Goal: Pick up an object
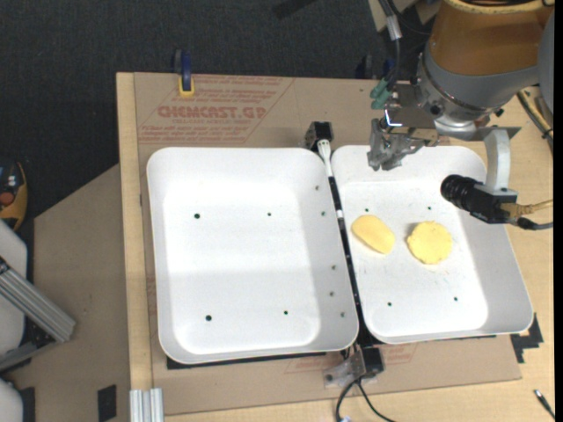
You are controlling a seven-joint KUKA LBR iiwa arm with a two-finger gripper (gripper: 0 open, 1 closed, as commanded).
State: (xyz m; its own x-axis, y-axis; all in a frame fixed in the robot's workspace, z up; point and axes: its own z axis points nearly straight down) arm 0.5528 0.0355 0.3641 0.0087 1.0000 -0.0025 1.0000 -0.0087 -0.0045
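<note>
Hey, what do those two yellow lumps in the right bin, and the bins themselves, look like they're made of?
The oval yellow lump and rounder yellow lump look like soft matte foam or sponge, judging by their dull, slightly rough surfaces. The two shallow white bins look like smooth moulded plastic with rounded corners.

I see a brown bench board (pixel 220 104) (red CHEMCAST lettering on it) carrying two shallow white bins touching side by side: left bin (pixel 167 262), right bin (pixel 493 310). A blue-and-yellow clamp (pixel 185 71) grips its far edge.
</note>
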